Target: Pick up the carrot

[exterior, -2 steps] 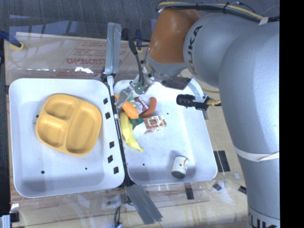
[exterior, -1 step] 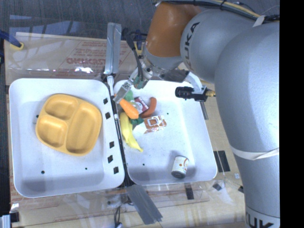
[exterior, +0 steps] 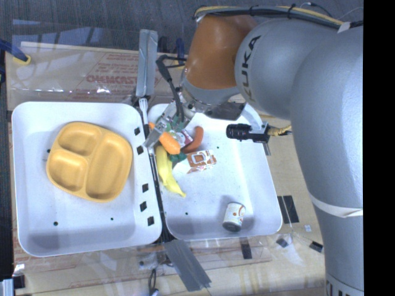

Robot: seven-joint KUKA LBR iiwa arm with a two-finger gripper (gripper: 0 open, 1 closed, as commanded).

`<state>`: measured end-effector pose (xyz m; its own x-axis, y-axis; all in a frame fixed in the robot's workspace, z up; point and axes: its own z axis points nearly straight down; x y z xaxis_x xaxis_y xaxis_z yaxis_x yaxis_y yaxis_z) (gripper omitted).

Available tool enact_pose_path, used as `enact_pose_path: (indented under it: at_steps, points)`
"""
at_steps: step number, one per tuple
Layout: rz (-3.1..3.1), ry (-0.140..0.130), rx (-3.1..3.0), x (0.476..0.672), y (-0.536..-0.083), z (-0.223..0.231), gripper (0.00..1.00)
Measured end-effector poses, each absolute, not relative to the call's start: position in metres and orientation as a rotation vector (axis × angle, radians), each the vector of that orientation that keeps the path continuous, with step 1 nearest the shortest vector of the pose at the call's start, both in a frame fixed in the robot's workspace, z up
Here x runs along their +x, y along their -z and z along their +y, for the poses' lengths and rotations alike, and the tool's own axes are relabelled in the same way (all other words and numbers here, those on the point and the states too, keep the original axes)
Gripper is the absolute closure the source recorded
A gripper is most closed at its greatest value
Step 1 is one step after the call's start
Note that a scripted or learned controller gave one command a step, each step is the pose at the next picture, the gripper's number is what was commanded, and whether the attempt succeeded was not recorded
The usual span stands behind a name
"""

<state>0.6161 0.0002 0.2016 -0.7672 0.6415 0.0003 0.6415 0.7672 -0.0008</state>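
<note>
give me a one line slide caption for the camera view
KUKA arm's gripper down over the carrot in the right bin, beside a banana and small can; yellow divided plate in left bin.

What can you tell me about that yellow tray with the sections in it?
The yellow tray is a rounded, smooth divided plate that looks like plastic, with three hollows: one long one on its right side and two smaller ones on its left. It lies flat, turned at a slant, in the left white bin, towards that bin's middle. Nothing shows in its hollows. It touches just the bin floor; the claw works over the right-hand bin, apart from it.
</note>
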Motion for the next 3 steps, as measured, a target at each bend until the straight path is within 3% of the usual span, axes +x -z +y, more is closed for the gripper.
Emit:
enact_pose_path:
  at_steps: [1,2,3]
  points:
    - [-2.951,-0.001,-1.08,0.644,-0.192,-0.067,0.0]
    - [-2.974,-0.001,-1.01,0.627,-0.192,-0.03,0.0]
    - [-2.922,-0.002,-1.15,0.587,-0.234,-0.025,0.0]
